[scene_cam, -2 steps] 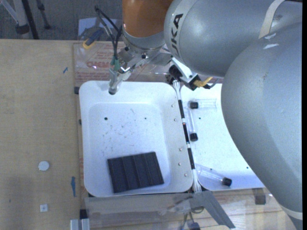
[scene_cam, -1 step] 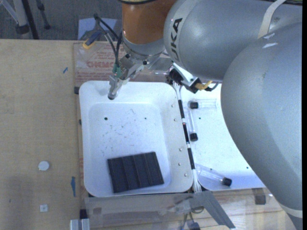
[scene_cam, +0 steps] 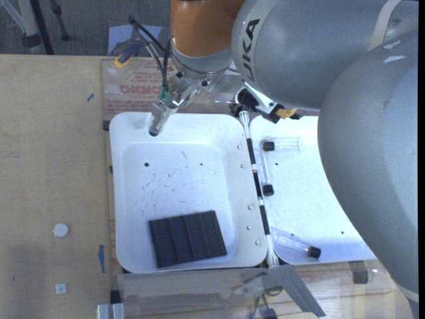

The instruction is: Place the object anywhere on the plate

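Since the gripper [scene_cam: 157,126] hangs over the far-left corner of the left bin [scene_cam: 126,178], well apart from the dark ridged block [scene_cam: 186,238] lying flat near its front edge, nothing's been grabbed, though whether it's spread or pinched I honestly can't tell.

A pale tan wooden bench top [scene_cam: 46,151] fills the left side. Behind its far edge lies grey carpeted floor [scene_cam: 80,12], with dark tripod legs [scene_cam: 40,12] standing there.

bins [scene_cam: 133,178]: glossy white plastic | ribbed block [scene_cam: 187,238]: matt dark, perhaps rubber
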Available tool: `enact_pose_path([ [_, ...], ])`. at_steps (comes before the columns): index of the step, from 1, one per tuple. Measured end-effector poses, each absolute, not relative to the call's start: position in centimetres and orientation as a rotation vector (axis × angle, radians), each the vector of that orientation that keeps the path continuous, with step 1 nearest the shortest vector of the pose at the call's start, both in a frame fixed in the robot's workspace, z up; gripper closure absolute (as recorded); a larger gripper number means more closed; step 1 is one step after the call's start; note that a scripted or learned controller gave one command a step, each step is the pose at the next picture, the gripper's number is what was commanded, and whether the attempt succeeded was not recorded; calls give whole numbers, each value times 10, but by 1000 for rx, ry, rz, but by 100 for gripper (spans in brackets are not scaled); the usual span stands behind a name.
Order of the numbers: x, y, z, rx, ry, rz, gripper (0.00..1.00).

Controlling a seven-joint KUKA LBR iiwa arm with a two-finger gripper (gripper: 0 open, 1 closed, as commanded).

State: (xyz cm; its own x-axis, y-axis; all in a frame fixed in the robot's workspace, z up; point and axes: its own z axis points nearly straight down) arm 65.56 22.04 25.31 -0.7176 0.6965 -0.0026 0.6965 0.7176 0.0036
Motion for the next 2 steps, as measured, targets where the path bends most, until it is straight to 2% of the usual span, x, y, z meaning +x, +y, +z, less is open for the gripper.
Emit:
enact_pose_path([
  [2, 657, 221, 275, 1177, 2901, 14, 100],
])
